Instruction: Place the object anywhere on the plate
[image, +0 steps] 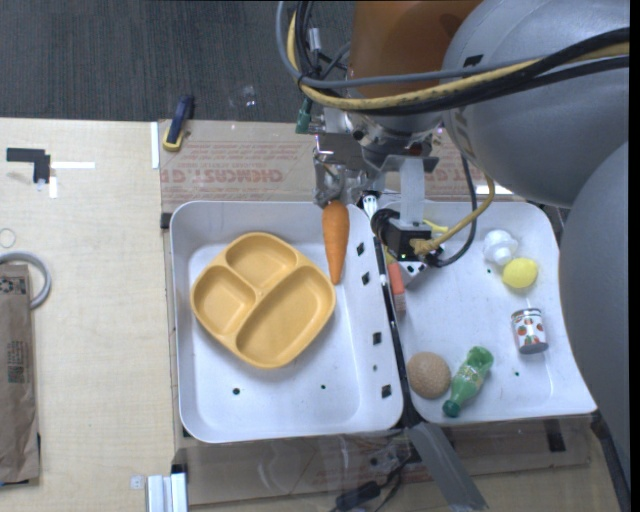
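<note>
Now the jaws (335, 190) grip the carrot (335, 240) by its top. It hangs upright, just off the yellow plate's (263, 298) right rim, ready to lower.

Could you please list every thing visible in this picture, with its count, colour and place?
plate: one, yellow, three compartments, in the left bin
carrot: one, orange, hanging tip down from the gripper, beside the plate's right rim
left bin: one, white
right bin: one, white
lemon: one, yellow, right bin
can: one, small, right bin
bottle: one, green, lying in right bin
ball: one, tan, right bin
gripper: one, grey, shut on the carrot's top
</note>
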